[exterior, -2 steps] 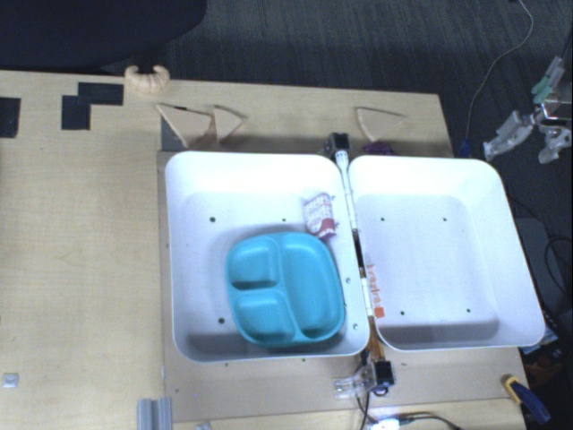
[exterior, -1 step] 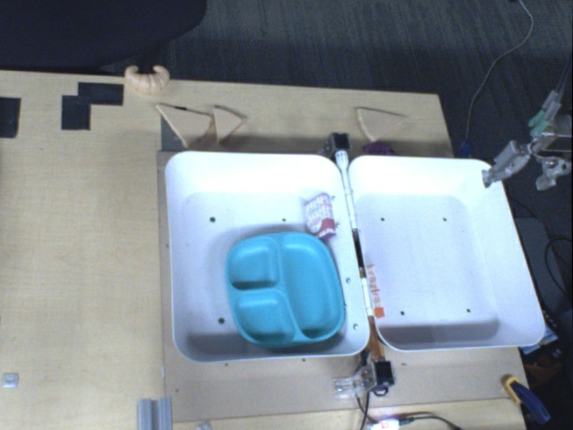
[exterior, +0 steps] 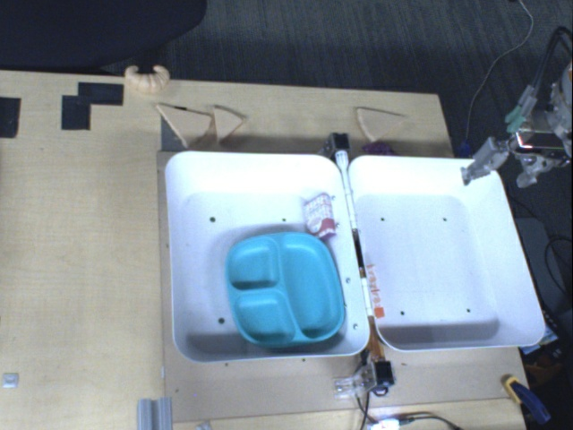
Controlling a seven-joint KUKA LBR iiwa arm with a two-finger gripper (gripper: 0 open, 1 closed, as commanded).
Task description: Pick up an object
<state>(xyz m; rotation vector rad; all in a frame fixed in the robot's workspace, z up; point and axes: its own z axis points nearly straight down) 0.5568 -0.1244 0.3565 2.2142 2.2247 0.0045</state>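
Plainly, the end effector [exterior: 500,162], spread wide and holding nothing, hung far right, with the teal plate [exterior: 285,287] well leftward and nearer.

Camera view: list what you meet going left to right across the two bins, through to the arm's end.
Left bin → teal divided plate → small red-and-white packet → right bin → gripper, at the right bin's far right corner.
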